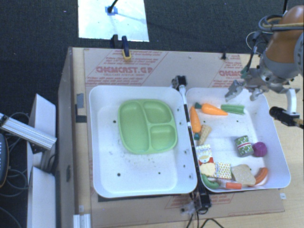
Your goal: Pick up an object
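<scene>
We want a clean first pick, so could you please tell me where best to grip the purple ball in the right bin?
Take the purple ball across its middle, from straight above. It is round, so no axis matters, but the green can touches its left side; set the fingers along the bin's length instead.

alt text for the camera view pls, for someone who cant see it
A grey and orange robot arm's gripper hovers open over the far edge of the right white bin, just above a green toy vegetable and an orange toy carrot. The left white bin holds a light green divided plastic plate.
</scene>
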